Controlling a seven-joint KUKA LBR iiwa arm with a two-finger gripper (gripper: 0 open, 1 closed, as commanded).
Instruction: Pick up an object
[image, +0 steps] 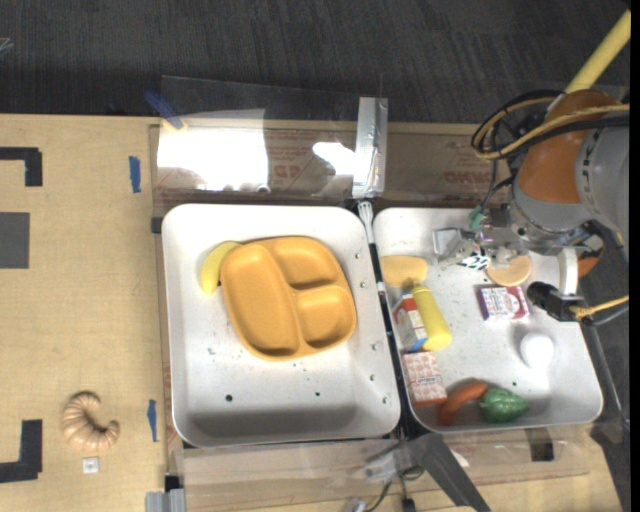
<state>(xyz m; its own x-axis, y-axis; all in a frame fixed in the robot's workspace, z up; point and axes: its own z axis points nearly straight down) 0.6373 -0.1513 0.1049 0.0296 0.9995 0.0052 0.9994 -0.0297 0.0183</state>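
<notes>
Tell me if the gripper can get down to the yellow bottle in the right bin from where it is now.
Probably yes. The gripper hangs over the right bin's back end, and the yellow bottle lies uncovered just in front of it. A small carton presses against the bottle's side, which may crowd one finger.

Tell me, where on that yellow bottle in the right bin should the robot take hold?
Probably across the middle of the yellow bottle, coming straight down from above. It lies flat on the right bin floor, long and narrow, so its short width suits a two-finger end effector. A small carton lies close along its left side, leaving little room for a finger there.
</notes>
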